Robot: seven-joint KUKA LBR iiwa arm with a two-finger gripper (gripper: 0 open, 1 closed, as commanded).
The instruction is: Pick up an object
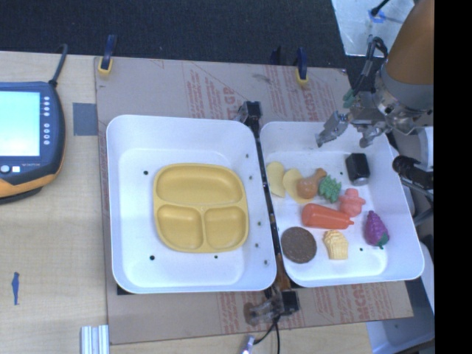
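a cluster of small plastic toy foods is seen in the right shallow white bin point(398, 271): an orange carrot point(324, 216), a purple bunch of grapes point(375, 228), a yellow corn cob point(336, 244), a brown round patty point(299, 244), a green broccoli floret point(330, 189) and a black cylinder point(358, 167) nearer the far wall. the two-finger gripper point(341, 123) is held above that bin's far edge, apart from the toys, with nothing seen between its fingers; how far they are spread cannot be told. a yellow three-compartment plastic plate point(200, 206) is seen in the left white bin point(125, 198).
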